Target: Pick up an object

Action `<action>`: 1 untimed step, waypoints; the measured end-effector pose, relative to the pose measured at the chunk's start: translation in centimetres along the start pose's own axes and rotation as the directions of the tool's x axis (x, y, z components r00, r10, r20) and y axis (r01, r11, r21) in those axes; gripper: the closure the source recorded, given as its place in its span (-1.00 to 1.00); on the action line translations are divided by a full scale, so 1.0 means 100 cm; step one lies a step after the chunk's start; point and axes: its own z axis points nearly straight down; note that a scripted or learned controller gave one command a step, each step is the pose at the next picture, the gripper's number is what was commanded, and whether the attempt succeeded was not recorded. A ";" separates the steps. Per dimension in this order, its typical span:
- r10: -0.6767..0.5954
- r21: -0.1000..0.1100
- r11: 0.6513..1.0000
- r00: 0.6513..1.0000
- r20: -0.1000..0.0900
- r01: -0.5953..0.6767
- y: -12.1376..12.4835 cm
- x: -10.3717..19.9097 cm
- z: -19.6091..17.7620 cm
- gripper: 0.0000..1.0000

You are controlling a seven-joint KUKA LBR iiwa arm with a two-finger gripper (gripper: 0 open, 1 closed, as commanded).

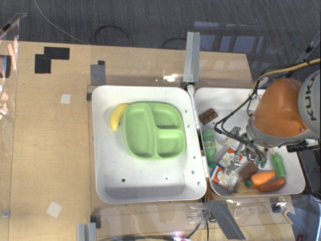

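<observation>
My gripper (247,153) hangs low over the right bin (235,97), below the arm's orange band. It sits among a pile of small things: a white and red carton (226,167) just to its left, a brown block (247,170) right below it, and an orange carrot (264,177) to the lower right. A dark red sausage (272,185) lies under the carrot. A green cucumber-like piece (279,165) lies to the right. I see nothing lifted off the bin floor.
A green bottle (209,147) lies by the right bin's left wall, with a brown chocolate bar (208,116) further back. The left bin (105,185) holds a green divided plate (131,134) and a yellow banana (118,116) at its left rim.
</observation>
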 end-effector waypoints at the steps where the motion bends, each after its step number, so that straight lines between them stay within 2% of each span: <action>1: -0.051 -0.004 0.999 0.999 -0.001 0.051 -0.039 -0.007 0.000 -1.00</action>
